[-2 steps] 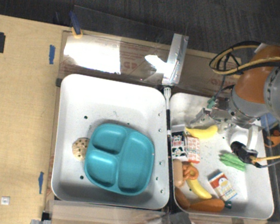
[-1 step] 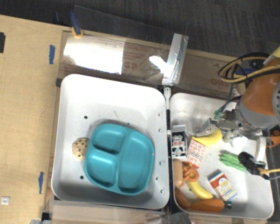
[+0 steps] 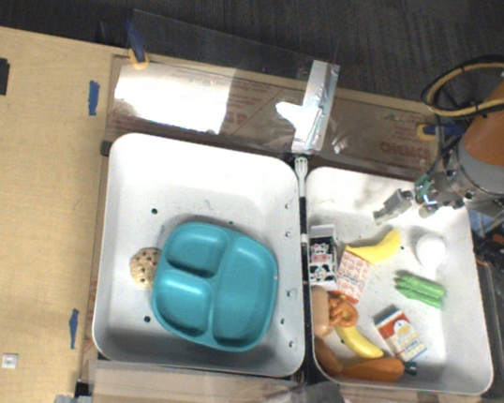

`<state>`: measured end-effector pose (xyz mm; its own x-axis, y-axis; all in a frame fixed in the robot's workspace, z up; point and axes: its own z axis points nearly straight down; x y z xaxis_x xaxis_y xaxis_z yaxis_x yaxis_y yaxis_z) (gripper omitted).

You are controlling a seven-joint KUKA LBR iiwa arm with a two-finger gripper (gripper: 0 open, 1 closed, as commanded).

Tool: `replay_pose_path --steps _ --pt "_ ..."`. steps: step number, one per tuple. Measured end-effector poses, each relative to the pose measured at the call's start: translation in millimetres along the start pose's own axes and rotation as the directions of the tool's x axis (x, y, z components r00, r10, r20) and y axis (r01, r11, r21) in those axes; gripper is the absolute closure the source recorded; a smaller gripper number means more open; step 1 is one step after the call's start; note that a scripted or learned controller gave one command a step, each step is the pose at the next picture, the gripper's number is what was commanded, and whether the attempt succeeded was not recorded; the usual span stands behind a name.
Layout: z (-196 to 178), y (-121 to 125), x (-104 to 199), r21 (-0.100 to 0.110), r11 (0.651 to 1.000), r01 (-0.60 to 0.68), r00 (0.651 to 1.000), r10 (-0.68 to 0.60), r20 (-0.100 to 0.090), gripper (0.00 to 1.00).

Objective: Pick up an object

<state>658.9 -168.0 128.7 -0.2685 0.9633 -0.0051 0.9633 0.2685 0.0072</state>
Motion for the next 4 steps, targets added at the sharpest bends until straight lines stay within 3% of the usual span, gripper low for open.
replay_pose_path --steps 1,2,3,4 --pt "42 -46 17 0.007 0.975 -0.223 0.975 0.223 -0.004 0.00" --pt "29 -44 16 0.000 0.975 -0.224 0.975 0.224 -0.001 1.00" --pt "-40 -20 -38 0.001 0.953 -0.303 0.953 0.303 0.000 1.00" --pt "-37 -20 -37 0.007 0.953 -0.302 0.953 0.302 -0.001 0.00"
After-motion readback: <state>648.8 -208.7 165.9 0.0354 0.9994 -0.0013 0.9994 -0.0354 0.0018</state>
